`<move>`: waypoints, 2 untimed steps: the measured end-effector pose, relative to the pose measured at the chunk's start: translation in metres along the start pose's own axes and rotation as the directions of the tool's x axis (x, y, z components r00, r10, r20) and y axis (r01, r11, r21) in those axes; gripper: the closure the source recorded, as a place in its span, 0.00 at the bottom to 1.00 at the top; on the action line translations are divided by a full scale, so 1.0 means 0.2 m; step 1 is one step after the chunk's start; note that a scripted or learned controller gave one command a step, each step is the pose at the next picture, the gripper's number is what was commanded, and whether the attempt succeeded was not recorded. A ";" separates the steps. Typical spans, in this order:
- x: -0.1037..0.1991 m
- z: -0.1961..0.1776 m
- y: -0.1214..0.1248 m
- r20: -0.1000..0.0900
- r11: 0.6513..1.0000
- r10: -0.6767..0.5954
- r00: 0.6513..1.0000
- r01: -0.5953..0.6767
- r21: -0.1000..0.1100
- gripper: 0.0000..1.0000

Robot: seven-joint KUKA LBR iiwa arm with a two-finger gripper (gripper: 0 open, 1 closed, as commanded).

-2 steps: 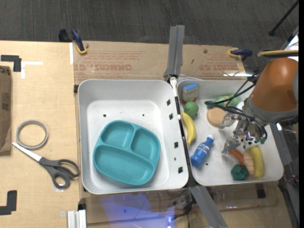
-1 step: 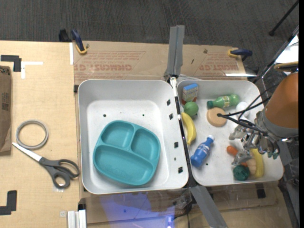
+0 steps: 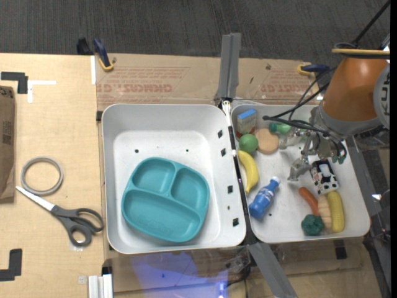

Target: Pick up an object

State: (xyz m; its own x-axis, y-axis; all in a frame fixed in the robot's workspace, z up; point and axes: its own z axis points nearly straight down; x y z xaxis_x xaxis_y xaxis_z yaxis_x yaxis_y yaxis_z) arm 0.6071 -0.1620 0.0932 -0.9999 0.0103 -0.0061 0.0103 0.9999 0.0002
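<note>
My gripper (image 3: 305, 159) hangs low over the middle of the right bin (image 3: 282, 228), under the orange-banded wrist (image 3: 353, 89). Just right of it and below lies a black-and-white spotted toy (image 3: 324, 176). Around it lie an orange carrot (image 3: 308, 198), a yellow corn cob (image 3: 335, 210), a green broccoli piece (image 3: 312, 224), a blue bottle (image 3: 263, 198), a banana (image 3: 249, 169), a green lime (image 3: 248, 143) and a tan round piece (image 3: 268, 141). Nothing is visibly held.
A blue box (image 3: 246, 117) and a small green item (image 3: 280, 128) sit at the bin's far side. The left bin (image 3: 118, 135) holds a teal divided plate (image 3: 165, 198). Scissors (image 3: 65, 215) and a tape roll (image 3: 41, 174) lie on the bench at left.
</note>
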 end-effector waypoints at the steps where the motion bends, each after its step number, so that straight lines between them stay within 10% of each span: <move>1: 0.40 0.00 -0.10 -0.004 0.999 -0.036 0.999 0.036 0.000 0.00; 2: 0.50 -0.02 -0.08 0.019 1.000 -0.014 1.000 0.014 0.005 0.00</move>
State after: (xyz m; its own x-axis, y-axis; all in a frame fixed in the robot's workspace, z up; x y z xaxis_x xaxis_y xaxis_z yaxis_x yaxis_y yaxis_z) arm 0.5068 -0.1780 0.0974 -0.9997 -0.0037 -0.0247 -0.0036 1.0000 -0.0045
